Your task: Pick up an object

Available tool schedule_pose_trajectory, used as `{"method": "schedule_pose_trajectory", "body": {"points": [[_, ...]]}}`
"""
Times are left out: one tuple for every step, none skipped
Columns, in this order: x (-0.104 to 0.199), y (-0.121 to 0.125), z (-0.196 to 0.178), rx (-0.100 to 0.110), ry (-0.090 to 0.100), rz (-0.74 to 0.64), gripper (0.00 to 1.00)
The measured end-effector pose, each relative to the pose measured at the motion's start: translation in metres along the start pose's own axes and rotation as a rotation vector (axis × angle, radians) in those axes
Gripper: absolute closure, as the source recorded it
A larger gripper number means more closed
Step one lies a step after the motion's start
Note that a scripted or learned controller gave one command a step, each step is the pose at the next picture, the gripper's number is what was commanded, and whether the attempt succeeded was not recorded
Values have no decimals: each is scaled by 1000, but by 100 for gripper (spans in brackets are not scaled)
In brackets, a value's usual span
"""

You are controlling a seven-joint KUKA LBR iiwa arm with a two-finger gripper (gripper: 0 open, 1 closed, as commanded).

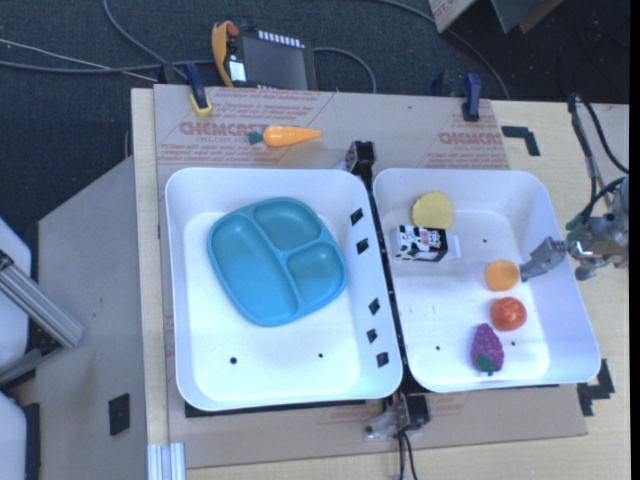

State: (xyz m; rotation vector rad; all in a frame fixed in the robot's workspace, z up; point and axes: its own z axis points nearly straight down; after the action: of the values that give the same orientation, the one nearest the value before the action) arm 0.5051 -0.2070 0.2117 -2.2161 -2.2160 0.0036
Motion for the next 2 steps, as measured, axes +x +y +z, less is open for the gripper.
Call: {"method": "schedule_pose_trajectory", "body": {"points": [[-3,-2,43,-1,0,0,0],[-3,-3,86,-1,0,0,0]]}}
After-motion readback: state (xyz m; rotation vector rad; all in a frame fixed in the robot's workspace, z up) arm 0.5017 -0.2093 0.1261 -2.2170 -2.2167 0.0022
